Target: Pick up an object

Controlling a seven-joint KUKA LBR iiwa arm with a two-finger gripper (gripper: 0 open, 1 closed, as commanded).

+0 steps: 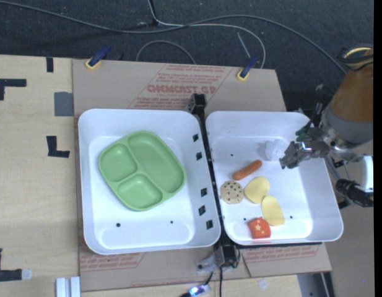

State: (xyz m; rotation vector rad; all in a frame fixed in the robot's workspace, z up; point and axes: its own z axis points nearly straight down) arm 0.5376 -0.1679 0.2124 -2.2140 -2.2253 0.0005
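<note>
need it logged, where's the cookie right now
The cookie lies in the right bin, near its left wall, just below the sausage and beside a yellow chip.

the gripper (294, 154) hangs over the right bin (314, 184), just beside a pale whitish object (271, 148). below lie a hot dog (247, 169), a cookie (231, 192) and two yellow chips (257, 189). a green divided plate (141, 169) sits in the left bin (95, 184).

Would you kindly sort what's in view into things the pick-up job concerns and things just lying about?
Job: tool; carrot; cookie; two yellow chips; red block; pale lump.
Lying about: green tray; clamps; cables.
</note>
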